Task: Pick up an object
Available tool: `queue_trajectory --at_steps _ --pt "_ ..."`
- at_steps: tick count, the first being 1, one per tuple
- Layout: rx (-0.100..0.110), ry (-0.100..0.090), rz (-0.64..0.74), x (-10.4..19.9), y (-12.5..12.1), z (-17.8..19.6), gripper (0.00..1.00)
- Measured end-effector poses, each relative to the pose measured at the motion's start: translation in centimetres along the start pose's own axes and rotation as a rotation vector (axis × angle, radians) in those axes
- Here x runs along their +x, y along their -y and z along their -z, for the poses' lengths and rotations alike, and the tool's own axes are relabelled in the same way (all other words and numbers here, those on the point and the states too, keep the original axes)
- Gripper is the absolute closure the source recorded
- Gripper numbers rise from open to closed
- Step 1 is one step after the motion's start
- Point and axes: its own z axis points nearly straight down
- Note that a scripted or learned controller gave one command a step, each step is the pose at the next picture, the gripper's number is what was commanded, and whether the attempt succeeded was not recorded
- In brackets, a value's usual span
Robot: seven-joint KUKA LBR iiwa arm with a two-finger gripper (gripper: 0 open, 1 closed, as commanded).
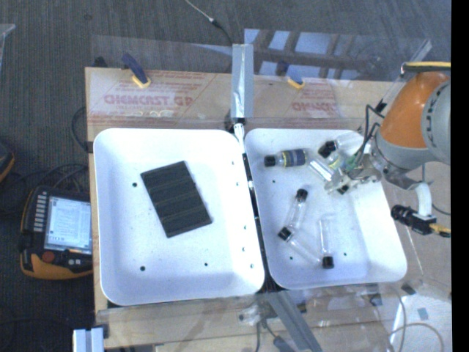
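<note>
1. My arm [418,119] comes in from the right side, orange band visible, and my gripper [344,173] is low over the upper right part of the right bin [381,259].
2. Gripper state: I cannot tell, the tip is blurred and mixed w/ clear things under it.
3. Nothing is visibly between my fingers, so I do not say I hold an obj.
4. In the right bin: a dark vial w/ yellow label [287,158] near the top, lying on its side; a small black-capped piece [327,149] just beside my gripper.
5. Also there: three clear vials w/ black caps, one at center [300,202], one lower left [289,227], one lower, near the front [325,244].
6. Left bin [117,270] carries a flat black ribbed pad [176,198], tilted, approx. in the middle.
7. Both bins sit side by side on the desk [146,97], touching at the middle.
</note>
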Motion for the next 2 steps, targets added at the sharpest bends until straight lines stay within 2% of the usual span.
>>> queue_trajectory --at_steps 1,2 --pt "0.012 -0.003 -0.012 6.8 -1.4 8.8 1.00" --pt "0.012 -0.002 -0.054 9.9 -6.7 10.6 1.00"
